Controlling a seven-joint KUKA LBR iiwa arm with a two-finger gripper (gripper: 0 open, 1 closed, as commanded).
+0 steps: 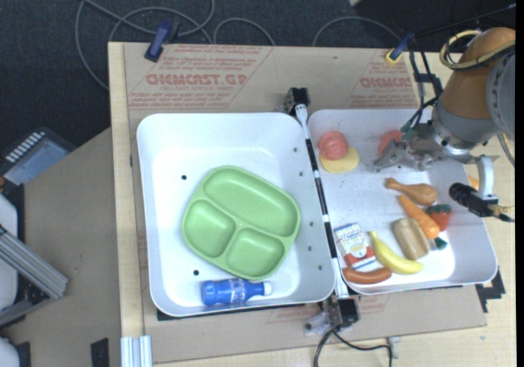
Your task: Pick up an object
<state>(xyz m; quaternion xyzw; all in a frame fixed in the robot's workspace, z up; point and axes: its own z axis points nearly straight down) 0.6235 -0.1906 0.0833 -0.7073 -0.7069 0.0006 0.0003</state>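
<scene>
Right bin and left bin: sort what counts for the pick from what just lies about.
For the pick: gripper, over the right bin; chicken leg, carrot, banana, milk carton.

Lying about: green tray, blue bottle, left bin, blue clamp.

Bench [246, 79], prob. cardboard-topped: 2 white bins [155, 193] abreast.

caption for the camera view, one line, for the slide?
End effector hovers at the right bin's far side over toy food; left bin holds a green tray and blue bottle.
</scene>
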